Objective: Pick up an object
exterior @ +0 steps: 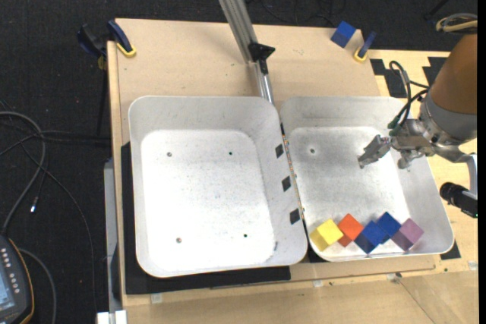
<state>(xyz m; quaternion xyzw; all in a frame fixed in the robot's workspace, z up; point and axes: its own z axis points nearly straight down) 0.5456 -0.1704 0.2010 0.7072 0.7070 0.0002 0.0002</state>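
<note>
Right bin [357, 129]: fingers' [374, 150] spread unclear; blocks [368, 231] crowd its near wall.

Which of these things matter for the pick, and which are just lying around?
For the pick: gripper; right bin; yellow cube, orange cube, blue cube, purple cube.

Lying about: left bin; blue block on the bench corner; floor cables.

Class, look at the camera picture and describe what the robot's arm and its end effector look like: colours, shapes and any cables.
The arm comes in from the right as a thick rounded body with an orange band over a grey wrist section. Dark cables loop beside it. The end effector is a small grey metal assembly with angular parts, far slimmer than the arm. No markings are legible.
</note>
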